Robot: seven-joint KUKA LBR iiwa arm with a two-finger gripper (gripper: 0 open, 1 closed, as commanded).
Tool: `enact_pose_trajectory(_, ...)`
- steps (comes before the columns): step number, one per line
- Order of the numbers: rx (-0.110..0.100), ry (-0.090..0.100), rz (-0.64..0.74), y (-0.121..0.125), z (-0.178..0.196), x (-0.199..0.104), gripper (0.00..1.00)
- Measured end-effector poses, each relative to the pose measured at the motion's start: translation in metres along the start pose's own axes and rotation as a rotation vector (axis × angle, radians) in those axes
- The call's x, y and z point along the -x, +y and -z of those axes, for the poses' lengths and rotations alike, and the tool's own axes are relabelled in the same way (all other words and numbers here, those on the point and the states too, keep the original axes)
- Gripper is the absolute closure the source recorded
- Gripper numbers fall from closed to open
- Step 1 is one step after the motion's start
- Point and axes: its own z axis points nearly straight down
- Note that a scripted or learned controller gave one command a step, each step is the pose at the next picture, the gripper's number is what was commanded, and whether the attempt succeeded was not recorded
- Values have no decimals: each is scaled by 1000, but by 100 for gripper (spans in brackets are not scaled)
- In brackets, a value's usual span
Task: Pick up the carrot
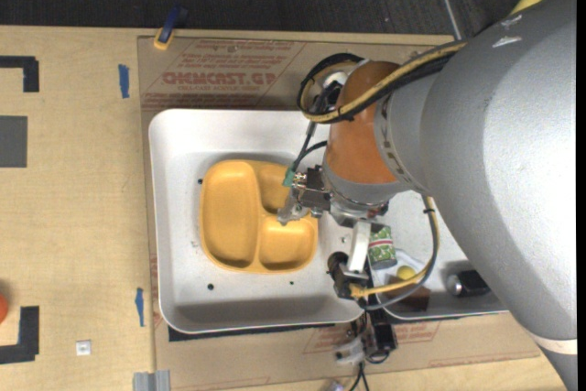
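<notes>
Presently, my gripper (295,208) sits over the yellow dish (240,215).
My arm (476,151) blocks the right bin (458,311); finger state indeterminable.

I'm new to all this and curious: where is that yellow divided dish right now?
The yellow divided dish lies in the left white bin, toward its middle, with the gripper at its right edge.
</notes>
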Motion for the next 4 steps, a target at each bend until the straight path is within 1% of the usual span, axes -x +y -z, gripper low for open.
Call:
enact_pose_trajectory(1,-11,-4,112,-2,-1,3,0)
enact_pose_trajectory(2,-14,-27,95,0,8,17,100)
enact_pose_trajectory(3,-1,-1,-54,-42,91,32,100)
enact_pose_trajectory(4,-1,0,47,-50,130,0,100)
